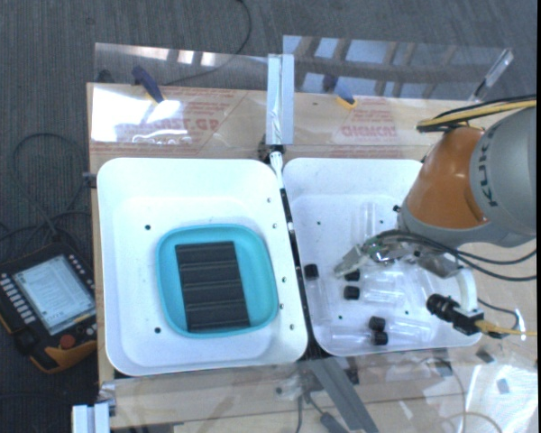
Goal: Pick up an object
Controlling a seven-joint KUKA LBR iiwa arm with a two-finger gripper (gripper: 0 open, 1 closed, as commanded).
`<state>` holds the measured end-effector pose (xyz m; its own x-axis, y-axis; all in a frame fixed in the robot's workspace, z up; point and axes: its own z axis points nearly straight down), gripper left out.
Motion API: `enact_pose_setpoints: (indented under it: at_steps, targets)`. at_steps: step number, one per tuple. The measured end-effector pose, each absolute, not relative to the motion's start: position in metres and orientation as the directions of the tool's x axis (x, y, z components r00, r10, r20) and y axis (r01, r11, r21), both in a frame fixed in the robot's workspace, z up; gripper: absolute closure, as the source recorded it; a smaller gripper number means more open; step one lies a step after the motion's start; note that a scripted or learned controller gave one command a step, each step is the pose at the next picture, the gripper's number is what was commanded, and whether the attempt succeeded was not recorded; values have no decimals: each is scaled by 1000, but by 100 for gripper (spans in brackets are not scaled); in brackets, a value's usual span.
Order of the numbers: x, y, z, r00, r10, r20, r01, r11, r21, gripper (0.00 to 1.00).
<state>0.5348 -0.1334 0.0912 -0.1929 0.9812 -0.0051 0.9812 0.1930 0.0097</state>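
We see small black caps point(377, 328) in the right bin point(343, 177); they look light and hard. We would pinch one by its sides. We cannot tell the state of the end effector point(365, 253).

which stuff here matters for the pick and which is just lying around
For the job:
- gripper, low over the right bin
- small black caps and clear vials lying in that bin

Lying about:
- teal tray with a dark ribbed insert, in the left bin
- teach pendant on the floor
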Motion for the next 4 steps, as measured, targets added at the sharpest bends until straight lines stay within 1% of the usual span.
enact_pose_setpoints:
  at_steps: [1, 2, 3, 4]
  targets:
    - [538, -132, 102, -193, 981, -6, 981, 194, 18, 100]
    - [588, -90, 184, -185, 983, -1, 983, 185, 0, 100]
    - [588, -90, 184, -185, 983, -1, 983, 185, -1, 0]
    - [543, -118, 91, -193, 981, -4, 981, 193, 12, 0]
